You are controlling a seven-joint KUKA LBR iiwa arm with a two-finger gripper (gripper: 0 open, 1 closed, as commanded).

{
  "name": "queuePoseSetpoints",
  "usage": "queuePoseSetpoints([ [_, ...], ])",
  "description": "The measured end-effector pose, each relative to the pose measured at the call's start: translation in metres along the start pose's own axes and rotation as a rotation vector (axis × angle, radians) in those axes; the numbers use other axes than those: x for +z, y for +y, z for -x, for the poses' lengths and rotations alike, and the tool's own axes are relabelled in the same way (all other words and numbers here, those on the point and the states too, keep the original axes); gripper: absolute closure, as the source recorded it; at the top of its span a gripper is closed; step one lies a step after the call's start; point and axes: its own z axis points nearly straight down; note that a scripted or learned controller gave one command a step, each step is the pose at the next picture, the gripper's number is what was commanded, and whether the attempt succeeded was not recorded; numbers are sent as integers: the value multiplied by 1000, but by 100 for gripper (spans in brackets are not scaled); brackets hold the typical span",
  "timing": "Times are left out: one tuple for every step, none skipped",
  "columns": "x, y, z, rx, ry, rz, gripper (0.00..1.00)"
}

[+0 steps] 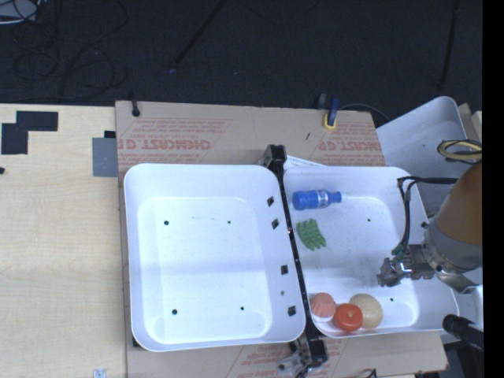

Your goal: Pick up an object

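Note:
The right bin holds a blue bottle lying on its side near the back left, and a green ridged piece just below it. At the front left corner sit a pink-and-white round object, a red tomato-like ball and a beige ball, bunched together. My gripper hangs low over the right side of this bin, above bare floor, right of the green piece and above the beige ball. Nothing shows between its fingers.
The left bin lies beside the right one, with a black divider between them. Both bins rest on a cardboard sheet. The grey arm with its orange band comes in from the right edge.

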Motion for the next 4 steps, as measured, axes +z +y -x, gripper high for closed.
queuePoseSetpoints([
  [-116, 2, 35, 2, -13, 23, 100],
  [-3, 1, 6, 1, -1, 3, 100],
  [-49, 16, -68, -5, -6, 15, 100],
  [-71, 29, 2, 5, -11, 16, 100],
])
